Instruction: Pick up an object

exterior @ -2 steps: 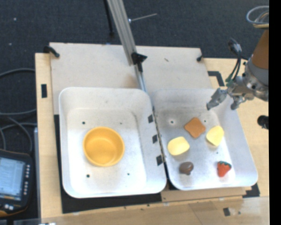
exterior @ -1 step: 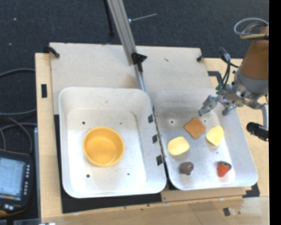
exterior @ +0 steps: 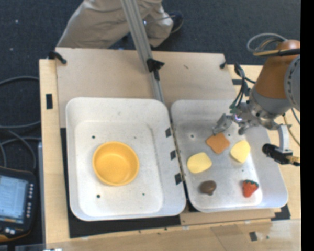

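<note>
Overhead, the bench (exterior: 136,72) carries two shallow white bins side by side. Left bin (exterior: 83,114): holds one yellow bowl (exterior: 115,163), upright, sitting left of the bin's centre and toward its near half. Right bin (exterior: 191,114): holds five small objects. An orange-brown flat piece (exterior: 218,143) lies near the middle of this bin. A pale yellow piece (exterior: 240,151) lies just to its right, close to it but apart. A second pale yellow piece (exterior: 199,162) lies nearer the front and to the left, close to the bin's left wall. A dark brown rounded object (exterior: 208,187) sits near the front edge, and a red strawberry-like object (exterior: 250,188) sits to its right, near the front right corner; the two are well apart. The grey arm with its orange band (exterior: 275,77) enters from the right and reaches over the rear right part of the right bin. The gripper (exterior: 233,124) is positioned just behind the orange-brown flat piece, with its two fingers spread apart and nothing visible between them. Whether the fingertips touch the bin floor cannot be determined. A slanted metal pole (exterior: 141,41) crosses the rear of the bench. A handheld control pendant (exterior: 8,200) lies on the dark floor to the left, beside several cables (exterior: 10,88).
</note>
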`<action>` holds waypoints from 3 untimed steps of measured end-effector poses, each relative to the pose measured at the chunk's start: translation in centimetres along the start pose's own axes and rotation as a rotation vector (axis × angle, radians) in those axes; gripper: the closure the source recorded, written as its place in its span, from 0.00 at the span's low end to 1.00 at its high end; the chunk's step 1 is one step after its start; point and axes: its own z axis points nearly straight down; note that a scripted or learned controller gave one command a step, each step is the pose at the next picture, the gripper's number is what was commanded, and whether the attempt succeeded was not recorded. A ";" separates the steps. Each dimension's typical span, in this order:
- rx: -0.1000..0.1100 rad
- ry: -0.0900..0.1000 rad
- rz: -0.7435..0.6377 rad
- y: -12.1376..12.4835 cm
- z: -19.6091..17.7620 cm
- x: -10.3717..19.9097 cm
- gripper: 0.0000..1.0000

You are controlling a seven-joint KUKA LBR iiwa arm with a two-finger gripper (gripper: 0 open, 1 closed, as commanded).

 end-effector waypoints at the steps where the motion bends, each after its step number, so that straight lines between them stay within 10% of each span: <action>1: -0.004 0.000 0.001 0.1 -1.1 -0.1 1.00; 2: -0.006 0.000 -0.001 0.3 -7.5 0.2 1.00; 3: 0.002 -0.001 0.001 0.3 -5.3 0.0 1.00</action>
